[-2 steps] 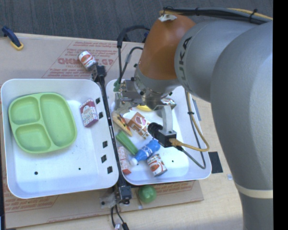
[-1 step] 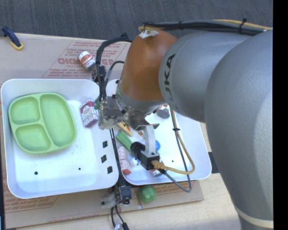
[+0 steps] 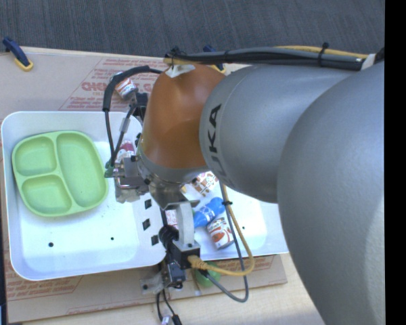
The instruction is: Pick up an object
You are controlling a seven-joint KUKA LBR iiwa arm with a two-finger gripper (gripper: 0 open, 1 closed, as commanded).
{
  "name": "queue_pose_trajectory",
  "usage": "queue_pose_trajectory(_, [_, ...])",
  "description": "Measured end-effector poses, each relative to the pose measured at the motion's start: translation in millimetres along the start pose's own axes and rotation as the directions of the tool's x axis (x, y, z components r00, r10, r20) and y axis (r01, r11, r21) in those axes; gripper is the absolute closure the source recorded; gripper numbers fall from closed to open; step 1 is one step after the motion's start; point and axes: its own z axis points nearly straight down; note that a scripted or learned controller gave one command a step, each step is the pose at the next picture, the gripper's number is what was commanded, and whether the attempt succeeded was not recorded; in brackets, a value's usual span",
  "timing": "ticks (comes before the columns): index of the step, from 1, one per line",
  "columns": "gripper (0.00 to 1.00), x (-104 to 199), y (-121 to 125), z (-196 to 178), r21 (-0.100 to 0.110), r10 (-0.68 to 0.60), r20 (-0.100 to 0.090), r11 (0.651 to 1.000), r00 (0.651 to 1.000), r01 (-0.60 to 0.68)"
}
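A light green divided plate [image 3: 57,173] lies in the left bin [image 3: 68,249], toward its upper left. In the right bin [image 3: 257,230], a blue packet [image 3: 210,215], a red-and-white can [image 3: 220,235] and a small red-and-white packet [image 3: 204,181] lie close together, partly under the arm. The grey arm with its orange band [image 3: 179,124] covers most of the right bin. My gripper [image 3: 126,179] hangs low at the wall between the two bins, just right of the plate's edge. Its lower end is hidden by the wrist hardware.
Both bins rest on a cardboard sheet [image 3: 88,80]. A blue and yellow clamp [image 3: 17,53] sits at the sheet's top left corner. Cables [image 3: 223,276] and a yellow-green piece [image 3: 213,271] hang past the right bin's front edge.
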Motion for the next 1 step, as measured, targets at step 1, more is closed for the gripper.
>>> queue_pose_trajectory(1, [1.0, 35.0, 0.1, 19.1, 0.002, 0.0, 0.001, 1.0, 1.0, 0.0])
